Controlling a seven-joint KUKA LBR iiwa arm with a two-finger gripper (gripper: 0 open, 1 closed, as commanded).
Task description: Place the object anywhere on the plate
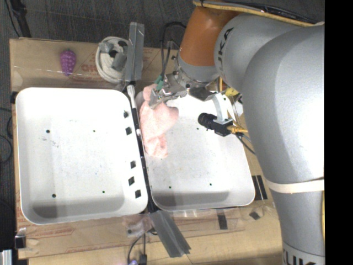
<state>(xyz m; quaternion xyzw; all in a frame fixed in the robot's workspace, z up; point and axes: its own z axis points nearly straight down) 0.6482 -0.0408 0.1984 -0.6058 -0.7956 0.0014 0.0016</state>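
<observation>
A soft pink, crumpled object (155, 123) lies in the right bin (204, 170), against its left wall near the back corner. My gripper (164, 90) sits right over the pink object's upper end and seems to touch it. The wrist with its orange band (201, 35) hangs above the bin's back edge. Grey arm links cover the bin's right side.
The left bin (71, 153) stands beside the right one, with a row of black clips (132, 148) along the wall between them. Behind the left bin, the bench holds a small purple object (68, 61) and a coiled white cable (112, 57).
</observation>
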